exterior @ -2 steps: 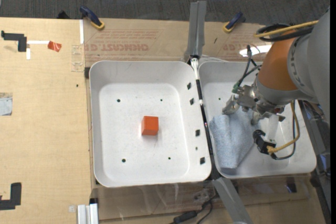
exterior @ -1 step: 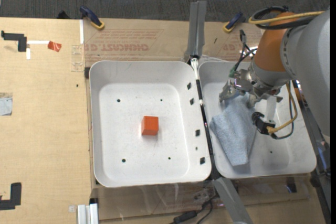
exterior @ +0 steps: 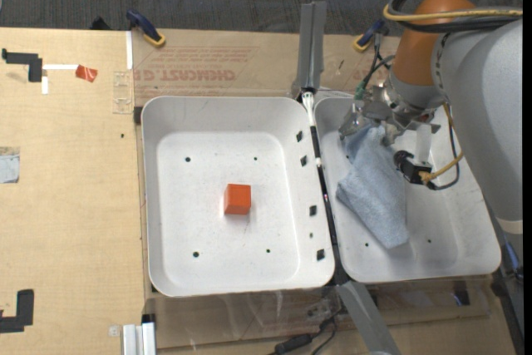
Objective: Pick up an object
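Blue-grey cloth (exterior: pixel 374 191) trails toward the lower right of the frame from your hand (exterior: pixel 368 122) at its upper end; hand's state: cannot tell.

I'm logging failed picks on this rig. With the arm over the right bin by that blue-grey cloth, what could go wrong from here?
1. The cloth is limp and draped; the claw, at its upper end, may pinch one layer that slips out on lifting.
2. The cloth lies near the right bin wall beside the divider, so it could drag over the rim.
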`<state>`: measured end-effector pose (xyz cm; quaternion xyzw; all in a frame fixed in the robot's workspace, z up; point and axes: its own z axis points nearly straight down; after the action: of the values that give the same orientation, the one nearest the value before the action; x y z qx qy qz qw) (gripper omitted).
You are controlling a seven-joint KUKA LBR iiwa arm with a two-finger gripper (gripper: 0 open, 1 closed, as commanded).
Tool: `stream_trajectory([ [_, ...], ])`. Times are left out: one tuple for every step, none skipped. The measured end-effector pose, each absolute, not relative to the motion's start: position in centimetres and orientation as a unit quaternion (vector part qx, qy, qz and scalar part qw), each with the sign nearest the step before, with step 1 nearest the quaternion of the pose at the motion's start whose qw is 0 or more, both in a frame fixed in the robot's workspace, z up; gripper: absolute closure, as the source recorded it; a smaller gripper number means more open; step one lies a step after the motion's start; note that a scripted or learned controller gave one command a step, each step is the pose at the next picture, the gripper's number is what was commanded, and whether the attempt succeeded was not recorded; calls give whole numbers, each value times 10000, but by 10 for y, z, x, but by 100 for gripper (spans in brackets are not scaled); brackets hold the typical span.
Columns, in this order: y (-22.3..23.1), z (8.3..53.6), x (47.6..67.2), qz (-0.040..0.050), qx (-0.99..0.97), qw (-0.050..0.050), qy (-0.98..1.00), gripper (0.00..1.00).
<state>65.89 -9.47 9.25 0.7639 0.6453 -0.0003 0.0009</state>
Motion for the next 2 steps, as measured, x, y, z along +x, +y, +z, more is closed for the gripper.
stream_trajectory([
  [-99,91,582,-10,7512,-6,6600,0],
  [-100,92,654,-5,7625,7,6470,0],
])
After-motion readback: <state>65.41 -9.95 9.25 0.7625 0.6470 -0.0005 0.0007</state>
